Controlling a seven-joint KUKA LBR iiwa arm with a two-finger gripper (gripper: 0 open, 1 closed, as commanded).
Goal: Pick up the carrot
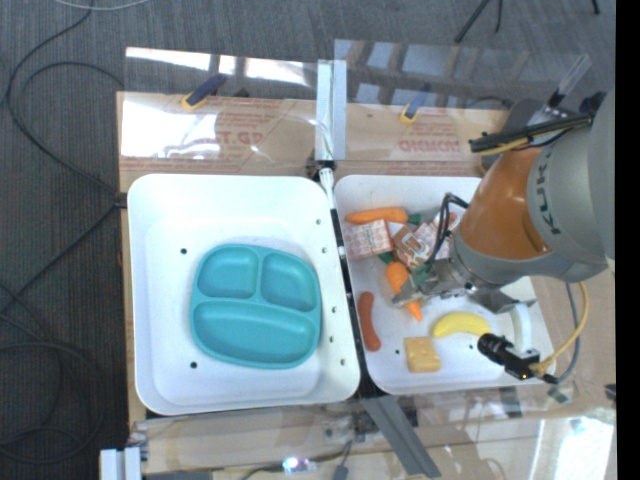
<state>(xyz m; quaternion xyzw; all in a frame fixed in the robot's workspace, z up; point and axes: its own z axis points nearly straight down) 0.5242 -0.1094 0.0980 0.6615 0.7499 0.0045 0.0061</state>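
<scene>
A long orange carrot (376,215) lies at the far side of the right bin (386,366), near its back left corner. A shorter orange carrot-like piece (398,275) with a bit of green beside it lies in the middle of the bin, and a small orange bit (414,311) lies just in front of it. My gripper (428,282) hangs low over the bin's middle, right beside the shorter orange piece and well in front of the long carrot. The wrist hides the tips, and nothing shows as held.
The right bin also holds a brown box (366,238), a printed packet (421,238), a red sausage (369,321), a banana (460,324) and a tan cracker (422,354). A teal divided plate (258,303) sits in the left bin (142,268).
</scene>
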